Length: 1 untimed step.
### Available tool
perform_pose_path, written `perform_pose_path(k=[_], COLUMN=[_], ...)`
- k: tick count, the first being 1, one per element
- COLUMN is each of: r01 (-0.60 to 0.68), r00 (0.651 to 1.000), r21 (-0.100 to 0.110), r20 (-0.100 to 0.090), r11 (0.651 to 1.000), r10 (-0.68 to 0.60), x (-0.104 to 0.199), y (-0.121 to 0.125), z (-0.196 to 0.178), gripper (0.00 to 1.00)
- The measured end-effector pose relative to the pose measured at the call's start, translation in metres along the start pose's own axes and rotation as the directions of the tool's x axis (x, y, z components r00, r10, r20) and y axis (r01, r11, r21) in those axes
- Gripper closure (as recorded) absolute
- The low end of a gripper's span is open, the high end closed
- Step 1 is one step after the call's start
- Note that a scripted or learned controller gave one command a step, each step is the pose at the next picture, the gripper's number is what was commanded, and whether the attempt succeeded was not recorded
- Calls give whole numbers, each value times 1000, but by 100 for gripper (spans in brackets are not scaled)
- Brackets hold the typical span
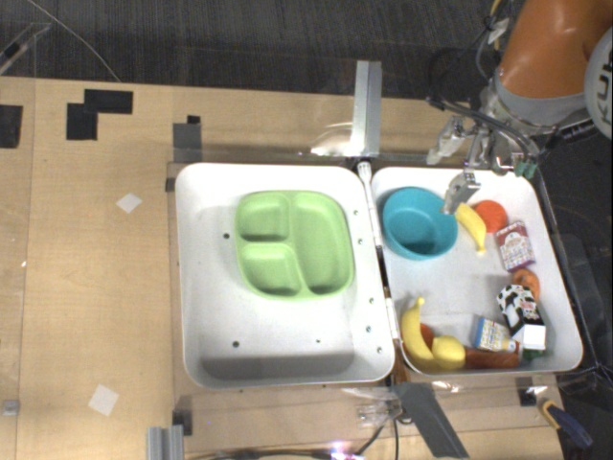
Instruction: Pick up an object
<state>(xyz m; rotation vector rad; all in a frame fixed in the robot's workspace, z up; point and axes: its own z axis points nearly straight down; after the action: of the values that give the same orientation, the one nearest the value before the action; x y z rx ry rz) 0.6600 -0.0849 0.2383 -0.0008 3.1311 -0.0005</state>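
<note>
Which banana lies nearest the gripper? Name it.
The small banana beside the blue bowl, just below the gripper. The other banana lies at the right bin's near-left corner, much farther away.

One fixed camera is mounted above the bench (86,286), angled down at moderate distance. Both bins fall within frame: left bin (206,257), right bin (560,286). The arm (551,41) enters at upper right.

You have open floor mid right bin (556,257); blue bowl (419,222), small banana (470,226) and front-edge clutter (479,338) hem it in.
</note>
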Motion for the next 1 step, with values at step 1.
perform_pose_path(k=[1], r01=[-17], r00=[1000], r21=[-1], r20=[-10], r11=[1000], r10=[17], x=[49], y=[-13], z=[132], gripper=[0])
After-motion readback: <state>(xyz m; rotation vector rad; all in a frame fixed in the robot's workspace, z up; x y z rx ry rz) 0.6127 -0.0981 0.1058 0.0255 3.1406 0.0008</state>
